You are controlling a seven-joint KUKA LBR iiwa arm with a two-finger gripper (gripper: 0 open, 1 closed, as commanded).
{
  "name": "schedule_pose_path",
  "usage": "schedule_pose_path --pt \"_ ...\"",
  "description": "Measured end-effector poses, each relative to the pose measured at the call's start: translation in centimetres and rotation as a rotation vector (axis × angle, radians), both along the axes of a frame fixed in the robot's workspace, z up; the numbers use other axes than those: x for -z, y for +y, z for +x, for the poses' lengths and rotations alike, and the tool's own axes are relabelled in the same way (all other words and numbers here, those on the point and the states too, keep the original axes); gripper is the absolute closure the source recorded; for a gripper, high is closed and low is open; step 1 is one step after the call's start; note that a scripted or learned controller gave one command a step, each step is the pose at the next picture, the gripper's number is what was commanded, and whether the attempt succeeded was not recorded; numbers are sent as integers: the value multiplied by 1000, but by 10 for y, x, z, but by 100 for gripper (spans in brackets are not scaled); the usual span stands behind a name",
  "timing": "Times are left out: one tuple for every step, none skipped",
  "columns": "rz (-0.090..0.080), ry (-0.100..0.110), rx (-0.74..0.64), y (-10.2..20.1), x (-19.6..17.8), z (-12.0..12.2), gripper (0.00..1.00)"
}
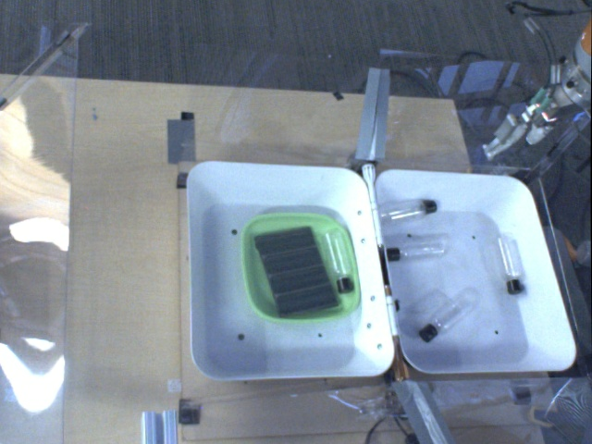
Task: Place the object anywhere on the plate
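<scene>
A pale wood bench [111,276] with bright glare patches [37,234] at its far side from the gripper stands on dark ribbed carpet [231,21], a grey metal post [374,114] rising behind the bins.

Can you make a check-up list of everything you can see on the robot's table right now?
Surface: wooden bench bearing two white bins, left bin and right bin.
Job's things: green plate in the left bin, a dark ridged block on it, one clear tube lying along its right side.
Clutter: four clear tubes with black caps loose in the right bin.
Gripper: gripper at upper right, outside the bins, nothing between its fingers.
Cables: dark cable at top right.
Surroundings: dark carpet behind the bench.
</scene>
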State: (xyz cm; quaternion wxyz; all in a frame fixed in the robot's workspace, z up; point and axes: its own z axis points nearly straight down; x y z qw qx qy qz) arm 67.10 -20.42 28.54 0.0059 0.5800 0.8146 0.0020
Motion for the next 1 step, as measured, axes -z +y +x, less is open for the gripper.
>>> schedule_pose_path --pt "0 1 19 -1 -13 0 0"
